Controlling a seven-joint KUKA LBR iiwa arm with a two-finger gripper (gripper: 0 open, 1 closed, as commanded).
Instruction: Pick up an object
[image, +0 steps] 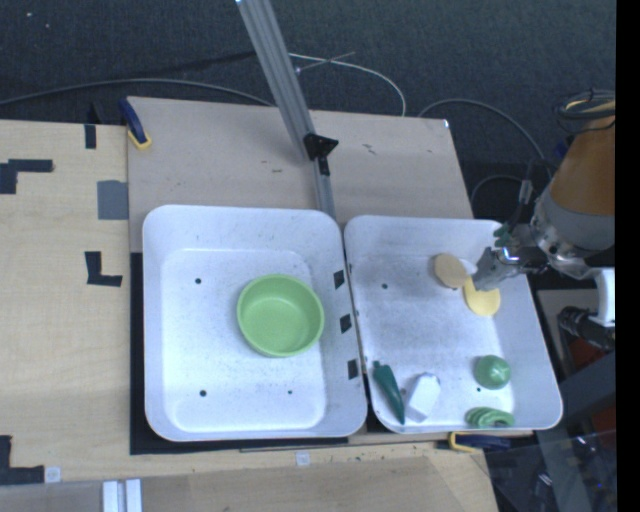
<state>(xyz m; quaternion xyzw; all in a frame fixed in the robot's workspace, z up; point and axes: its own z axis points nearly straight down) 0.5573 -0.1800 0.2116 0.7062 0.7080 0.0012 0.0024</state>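
Nearest the camera, along the right bin's (365, 300) front wall, a dark green piece (388, 392), a white block (424, 394) and a flat green stack (489, 418) are crowding together, with a green ball (491, 371) just behind. A grab down here is likely to go wrong: the wall is leaving little room for a finger on the near side, and a closing jaw could push one piece into its neighbour.

Mid-bin the floor is lying open, giving the arm its best room for moving. Further back, the gripper (492, 268) is hanging over a yellow piece (483, 300) and just beside a tan disc (451, 269). Whether its fingers are open or closed I cannot tell; nothing is showing between them. Both pieces look thin and flat, so fingers may be sliding over them, or catching two at once, since they are lying near each other. The right wall is also close on that side.

In the left bin (160, 300) a green bowl (280, 315) is sitting alone, well apart from every wall, though reaching it means crossing the divide.
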